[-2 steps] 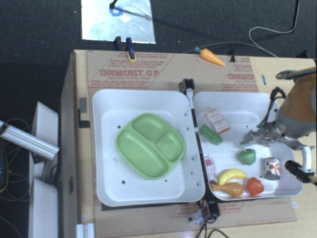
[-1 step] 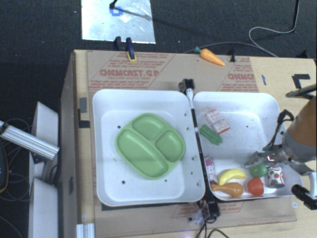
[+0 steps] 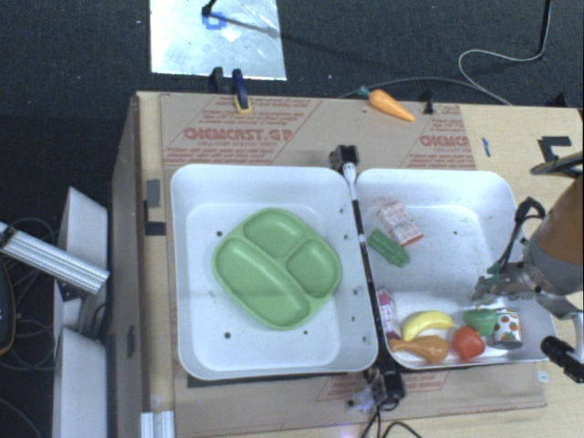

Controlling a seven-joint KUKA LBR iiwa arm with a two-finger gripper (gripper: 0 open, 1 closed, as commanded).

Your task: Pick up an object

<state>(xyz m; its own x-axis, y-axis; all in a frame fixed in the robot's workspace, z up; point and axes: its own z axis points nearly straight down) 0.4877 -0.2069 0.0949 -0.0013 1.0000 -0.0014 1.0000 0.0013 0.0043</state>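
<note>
In the right bin [image 3: 456, 190], a yellow banana [image 3: 427, 322], an orange pear-shaped toy [image 3: 422, 347], a red tomato [image 3: 467, 341], a green piece [image 3: 479, 318] and a small can [image 3: 507, 328] are crowded into the near corner. Farther back lie a green block [image 3: 388, 247] and a red-and-white packet [image 3: 400, 223]. A small pink item [image 3: 385, 302] rests by the divider. My gripper [image 3: 495, 287] reaches in from the right and hovers just above the green piece and the can. Nothing is visibly held.
The left bin [image 3: 196, 336] holds a green divided plate [image 3: 276, 266]. On the bench behind the bins lie an orange carrot [image 3: 391, 104] and a blue-and-yellow clamp [image 3: 239, 89]. A cable loops beside the arm [image 3: 557, 254] at the right bin's wall.
</note>
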